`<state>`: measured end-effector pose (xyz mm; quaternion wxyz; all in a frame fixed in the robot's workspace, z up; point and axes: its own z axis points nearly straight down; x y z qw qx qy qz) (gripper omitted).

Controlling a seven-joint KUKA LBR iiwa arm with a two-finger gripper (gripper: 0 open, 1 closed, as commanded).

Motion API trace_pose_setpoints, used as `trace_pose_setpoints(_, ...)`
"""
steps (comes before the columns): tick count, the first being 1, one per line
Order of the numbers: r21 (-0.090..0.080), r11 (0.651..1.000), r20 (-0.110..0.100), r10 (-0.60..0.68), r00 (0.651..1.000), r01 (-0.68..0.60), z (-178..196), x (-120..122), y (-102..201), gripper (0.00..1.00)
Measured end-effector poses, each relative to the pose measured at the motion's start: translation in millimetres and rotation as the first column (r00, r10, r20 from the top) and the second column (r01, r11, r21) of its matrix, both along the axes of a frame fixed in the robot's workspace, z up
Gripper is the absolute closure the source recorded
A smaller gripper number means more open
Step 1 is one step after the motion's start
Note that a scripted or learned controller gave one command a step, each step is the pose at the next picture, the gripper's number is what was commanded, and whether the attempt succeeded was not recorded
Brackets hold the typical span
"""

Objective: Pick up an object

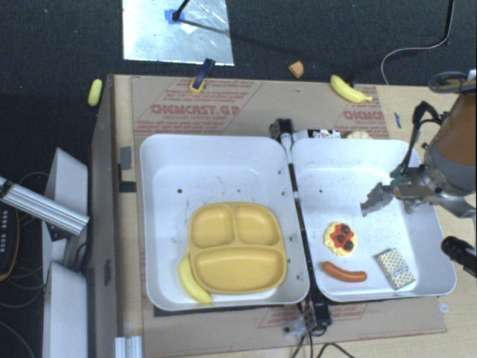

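A small round yellow toy pastry topped with red and dark berries (340, 239) lies on the floor of the right shallow white bin (350, 171), toward its near left part. Just nearer than it lies a reddish-orange toy sausage (344, 274), and to the right of that, close to the bin's near right corner, a small pale patterned packet (395, 268). None of the three touches another.

The two-finger gripper (376, 199) hangs over the same bin, up and to the right of the pastry and apart from it, with nothing between its fingers; whether those fingers are spread or pressed together I cannot tell. The grey arm with its orange band (456, 136) reaches in from the right.

In the left shallow white bin (186, 162) sits a yellow three-compartment plastic tray (237, 246), and a yellow toy banana (191, 280) lies against the tray's near left edge.

Beyond the bins, on the cardboard-covered bench (223, 103), another yellow toy banana (349, 89) rests near the far right. On the dark carpet lie a small orange-brown piece (297, 68) and a small yellow oblong object (95, 92) off the bench's far left corner.
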<state>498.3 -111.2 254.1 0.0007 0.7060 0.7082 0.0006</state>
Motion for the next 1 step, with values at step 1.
trace_pose_setpoints(1, 0.001, 1.000, -0.004, -0.002, 1.000, 0.002, -155.6, 7.0, 14.9, 0.00)
